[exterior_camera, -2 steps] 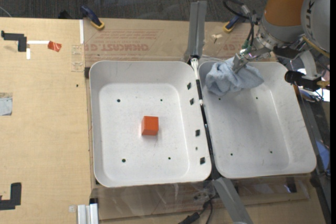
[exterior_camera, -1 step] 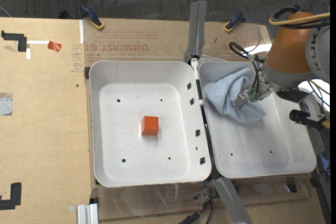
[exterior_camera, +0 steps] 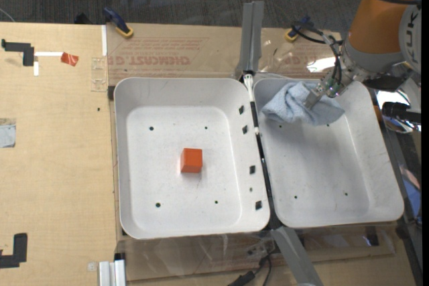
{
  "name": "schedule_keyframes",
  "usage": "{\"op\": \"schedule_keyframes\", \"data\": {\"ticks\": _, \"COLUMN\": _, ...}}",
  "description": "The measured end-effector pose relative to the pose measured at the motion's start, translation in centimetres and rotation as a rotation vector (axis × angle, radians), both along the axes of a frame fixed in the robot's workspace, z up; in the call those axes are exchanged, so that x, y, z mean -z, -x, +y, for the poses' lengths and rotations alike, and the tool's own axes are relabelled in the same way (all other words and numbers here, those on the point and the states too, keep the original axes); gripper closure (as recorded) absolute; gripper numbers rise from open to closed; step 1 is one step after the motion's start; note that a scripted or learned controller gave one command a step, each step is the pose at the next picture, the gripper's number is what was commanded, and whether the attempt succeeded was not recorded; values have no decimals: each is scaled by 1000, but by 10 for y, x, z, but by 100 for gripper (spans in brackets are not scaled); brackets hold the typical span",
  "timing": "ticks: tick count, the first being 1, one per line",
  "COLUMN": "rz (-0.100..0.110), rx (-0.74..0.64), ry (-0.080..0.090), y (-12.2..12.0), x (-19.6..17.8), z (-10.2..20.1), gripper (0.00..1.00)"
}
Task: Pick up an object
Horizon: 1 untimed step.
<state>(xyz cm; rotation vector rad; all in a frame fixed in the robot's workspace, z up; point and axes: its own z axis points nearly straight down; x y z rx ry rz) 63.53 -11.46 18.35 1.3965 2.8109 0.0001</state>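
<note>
Dark carpet runs along the top, and below it sits the bench (exterior_camera: 47, 144), pale wood on the left with a few black brackets and a small orange tag (exterior_camera: 69, 59) stuck near its top-left corner. Behind the bins there's a sheet of cardboard (exterior_camera: 174, 53) with red printing that reads backwards, something like "CHEMCZ GE", though I can't make out the rest. Two blue clamps pin it down.

Moving right, the left bin (exterior_camera: 134, 211) holds one orange block (exterior_camera: 192, 161), sitting roughly mid-bin, well away from the arm. Next over, the right bin (exterior_camera: 335, 204) has a crumpled light blue cloth (exterior_camera: 288, 105) bunched in its far left corner.

Then the arm (exterior_camera: 382, 17) leans in from the top right, orange band up high, wrist angled down and left, so the gripper (exterior_camera: 315, 101) sits right on the cloth's right side. Fingers look buried in the fabric, and honestly I can't tell if they're spread or pinching.
</note>
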Motion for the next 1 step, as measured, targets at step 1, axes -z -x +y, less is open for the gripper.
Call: {"op": "schedule_keyframes", "data": {"ticks": 1, "rz": 2, "rx": 76, "ry": 0, "y": -18, "x": 46, "z": -21, "gripper": 100}}
